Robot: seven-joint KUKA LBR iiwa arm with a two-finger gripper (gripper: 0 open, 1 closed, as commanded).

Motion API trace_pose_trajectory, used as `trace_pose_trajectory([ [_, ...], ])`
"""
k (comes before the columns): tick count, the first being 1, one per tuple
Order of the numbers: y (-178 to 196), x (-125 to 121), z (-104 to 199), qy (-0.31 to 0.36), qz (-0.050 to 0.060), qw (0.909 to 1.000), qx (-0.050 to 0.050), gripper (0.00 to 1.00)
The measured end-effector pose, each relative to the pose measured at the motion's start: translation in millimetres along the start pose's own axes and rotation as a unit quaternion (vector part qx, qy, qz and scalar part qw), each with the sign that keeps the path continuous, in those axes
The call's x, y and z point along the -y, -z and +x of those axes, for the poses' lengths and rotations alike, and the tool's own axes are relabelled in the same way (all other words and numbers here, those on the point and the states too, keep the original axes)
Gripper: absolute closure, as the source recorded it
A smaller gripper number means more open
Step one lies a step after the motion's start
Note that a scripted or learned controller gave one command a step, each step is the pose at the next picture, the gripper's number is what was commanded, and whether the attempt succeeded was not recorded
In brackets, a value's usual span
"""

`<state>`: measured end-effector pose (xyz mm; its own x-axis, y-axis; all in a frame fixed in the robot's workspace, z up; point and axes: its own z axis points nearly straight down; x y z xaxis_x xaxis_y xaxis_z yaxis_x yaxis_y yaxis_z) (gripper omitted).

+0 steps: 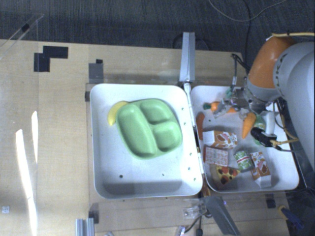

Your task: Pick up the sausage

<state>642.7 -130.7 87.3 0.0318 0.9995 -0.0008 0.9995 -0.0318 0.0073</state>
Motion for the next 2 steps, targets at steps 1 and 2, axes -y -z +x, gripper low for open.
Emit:
trace_pose_trajectory([
  [1,1.9,54.4,31.3,-0.016,-0.001,0.9999,-0.001,0.00],
  [2,3.9,-19.8,15.6,0.006,0.008,1.0000,-0.001,0.00],
])
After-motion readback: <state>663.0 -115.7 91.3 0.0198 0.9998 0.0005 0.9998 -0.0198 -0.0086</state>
